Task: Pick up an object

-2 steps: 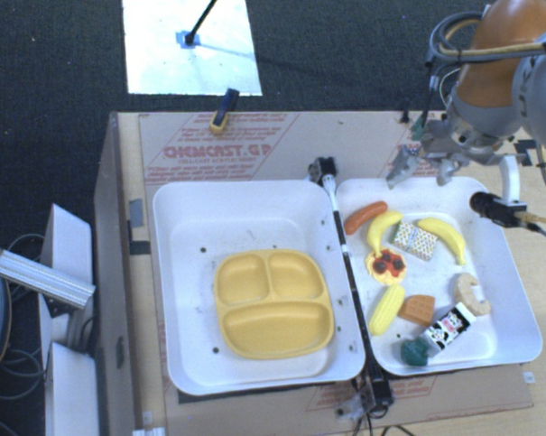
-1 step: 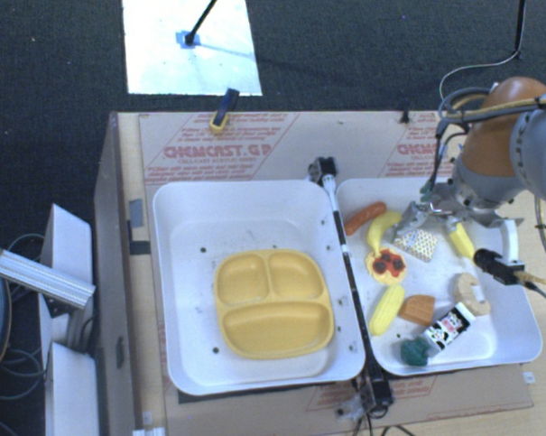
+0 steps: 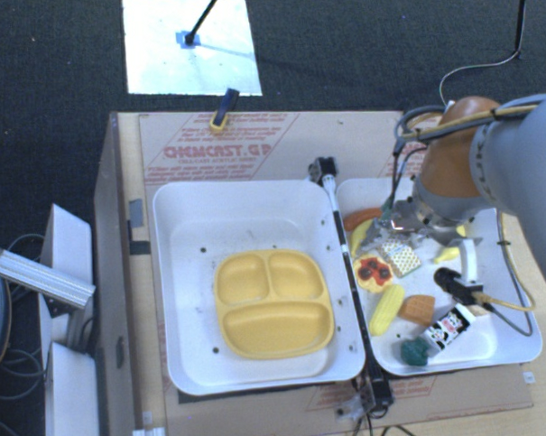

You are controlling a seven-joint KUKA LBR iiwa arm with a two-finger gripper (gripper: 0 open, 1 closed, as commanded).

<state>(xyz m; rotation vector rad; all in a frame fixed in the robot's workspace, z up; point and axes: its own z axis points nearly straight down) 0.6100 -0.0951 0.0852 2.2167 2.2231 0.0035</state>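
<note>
Objects for picking: a heap of small toy foods in the right-hand shallow white bin point(image 3: 522, 342). Gripper point(image 3: 391, 224) hangs low over that bin's upper left part, above the heap; whether it is released or clenched cannot be told. Arm: grey with an orange band point(image 3: 451, 155), reaching in from the right and bent downward at the wrist.

Under and just beside the gripper: orange-red piece point(image 3: 361, 218); checkered silver-and-white square packet point(image 3: 400, 256), tilted; round slice with red spots point(image 3: 374, 272). Further out: yellow corn-cob-shaped toy point(image 3: 386, 309), long axis running from lower left to upper right; tan cracker-like square point(image 3: 419, 307); black-and-white patterned carton point(image 3: 448, 329), lying on its side; teal lump point(image 3: 413, 352) near the front wall.

Left-hand shallow white bin point(image 3: 189, 261): holds one yellow three-compartment plastic plate point(image 3: 273, 302), lying flat.
</note>
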